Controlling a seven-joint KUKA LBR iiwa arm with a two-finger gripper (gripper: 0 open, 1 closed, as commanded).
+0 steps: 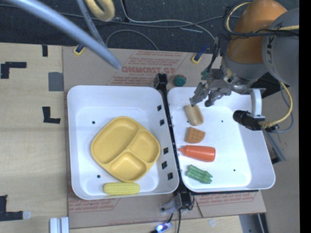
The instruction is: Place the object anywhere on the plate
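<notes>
Tan and stubby, the bread [194, 114] lay in the right bin [243, 149], just below-left of my pincer [204, 100] (fingers parted, empty), long axis slanting toward the plate [125, 147].

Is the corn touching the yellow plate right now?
Apart. The camera view shows a thin strip of white bin floor between the corn and the plate's near rim; the corn lies just below the plate in the left bin.

Arm [265, 28] cut off by the right edge; small teal object [180, 80] behind the bins too small to identify.
</notes>
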